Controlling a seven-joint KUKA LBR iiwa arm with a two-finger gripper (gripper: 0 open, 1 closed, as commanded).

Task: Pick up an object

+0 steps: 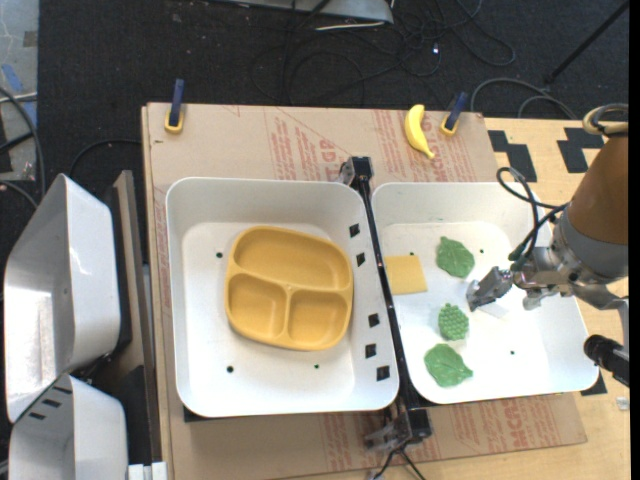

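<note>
Claw hangs low over the right bin, reaching in from the right; whether it is spread or closed I cannot tell, and nothing visibly sits in it. Largest thing present is the yellow tray, filling the left bin. Likely targets lie in the right bin: a yellow square by the divider, then three green pieces, top, middle just beside the claw, bottom. A banana rests on the cardboard beyond. The arm is cut off at the right.
</note>
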